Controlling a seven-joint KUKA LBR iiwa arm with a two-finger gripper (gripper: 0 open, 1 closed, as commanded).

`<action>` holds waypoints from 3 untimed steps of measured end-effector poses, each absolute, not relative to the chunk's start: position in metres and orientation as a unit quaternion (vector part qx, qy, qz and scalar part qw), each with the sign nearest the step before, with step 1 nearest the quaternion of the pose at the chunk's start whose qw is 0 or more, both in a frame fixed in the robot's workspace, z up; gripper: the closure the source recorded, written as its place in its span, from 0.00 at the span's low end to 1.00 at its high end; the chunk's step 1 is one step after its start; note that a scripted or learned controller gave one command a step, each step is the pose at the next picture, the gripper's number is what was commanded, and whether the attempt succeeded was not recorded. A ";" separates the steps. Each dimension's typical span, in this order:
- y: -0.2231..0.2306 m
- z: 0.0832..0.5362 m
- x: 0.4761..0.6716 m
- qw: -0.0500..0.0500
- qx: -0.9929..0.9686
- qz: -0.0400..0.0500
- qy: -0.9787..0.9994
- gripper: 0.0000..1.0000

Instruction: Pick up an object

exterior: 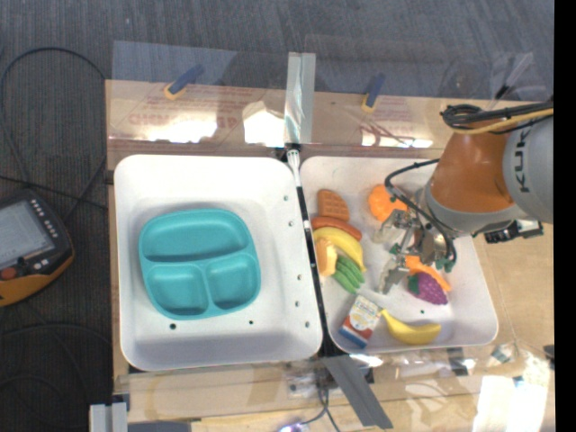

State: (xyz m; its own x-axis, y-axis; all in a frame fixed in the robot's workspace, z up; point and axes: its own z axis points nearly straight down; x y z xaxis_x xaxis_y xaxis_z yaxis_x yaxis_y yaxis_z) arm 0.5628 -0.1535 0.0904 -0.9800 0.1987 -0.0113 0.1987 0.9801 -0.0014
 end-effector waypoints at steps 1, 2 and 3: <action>-0.118 0.090 0.641 0.008 0.126 0.000 0.992 0.00; -0.101 0.091 0.615 0.008 0.195 0.000 0.981 0.00; -0.097 0.090 0.646 0.005 0.312 0.001 0.950 0.00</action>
